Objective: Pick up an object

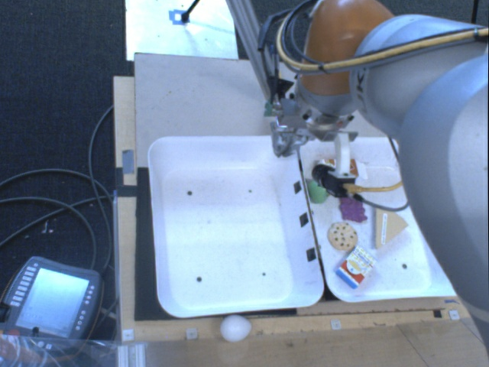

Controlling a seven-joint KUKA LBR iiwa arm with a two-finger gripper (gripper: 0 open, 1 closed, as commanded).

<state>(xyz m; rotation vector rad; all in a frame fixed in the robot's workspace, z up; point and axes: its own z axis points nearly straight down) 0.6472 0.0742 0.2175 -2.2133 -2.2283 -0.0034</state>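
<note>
— Where does the arm stand?
— The grey arm (428,90) reaches in from the right. Its gripper (284,145) hangs over the far end of the seam where the two bins meet, at the rim of the left bin (229,235).
— And the jaws?
— From this angle I cannot tell whether they are apart or together.
— What is there to pick up?
— The things lie in the right bin (405,274). A green piece (317,193) is closest to the gripper, with a purple piece (353,209) just beside it. A round cookie (342,236) and a pale wedge (390,226) lie further forward. A small orange, white and blue carton (356,267) is nearest the front.
— Anything outside the bins?
— A white egg-shaped ball (235,328) lies on the worktop (191,98), just in front of the left bin. A pendant with a lit screen (50,297) sits at the lower left among cables.
</note>
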